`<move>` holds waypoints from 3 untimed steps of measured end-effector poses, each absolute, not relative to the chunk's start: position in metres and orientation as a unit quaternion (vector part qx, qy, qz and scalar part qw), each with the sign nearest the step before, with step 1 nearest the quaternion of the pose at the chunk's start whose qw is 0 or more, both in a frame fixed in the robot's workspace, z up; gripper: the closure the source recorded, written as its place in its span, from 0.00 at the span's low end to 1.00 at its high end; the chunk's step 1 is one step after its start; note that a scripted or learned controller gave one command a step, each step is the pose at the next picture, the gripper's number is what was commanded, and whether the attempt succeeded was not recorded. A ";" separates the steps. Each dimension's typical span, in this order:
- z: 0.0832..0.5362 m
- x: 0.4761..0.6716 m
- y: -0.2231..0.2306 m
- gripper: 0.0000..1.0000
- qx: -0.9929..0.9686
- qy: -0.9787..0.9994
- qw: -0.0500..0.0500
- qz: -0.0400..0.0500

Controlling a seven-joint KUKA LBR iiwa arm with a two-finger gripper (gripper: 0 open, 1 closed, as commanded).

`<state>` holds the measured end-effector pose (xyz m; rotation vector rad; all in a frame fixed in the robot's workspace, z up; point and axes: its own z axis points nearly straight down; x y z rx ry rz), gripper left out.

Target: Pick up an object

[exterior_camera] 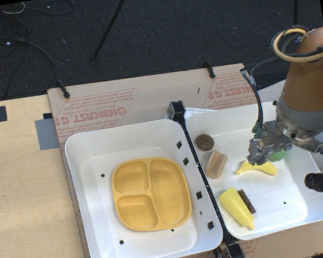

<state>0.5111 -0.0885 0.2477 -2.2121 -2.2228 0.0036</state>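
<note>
One small yellow banana-shaped toy (257,168) at centre right lies under the gripper (261,152) (its grip state I cannot tell), likely light, stiff, slippery plastic, best pinched across its middle.

My arm (306,78) comes in from the right edge, orange band uppermost in view, grey section below it. A cable loops over the top of the band. Wrist bent down and to the left. My gripper (260,154) hangs low at the end of the wrist, pointing downward. Finger spacing too small and dark to read.
</note>
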 end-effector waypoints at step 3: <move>0.253 0.529 0.065 1.00 -0.705 -0.709 0.002 0.002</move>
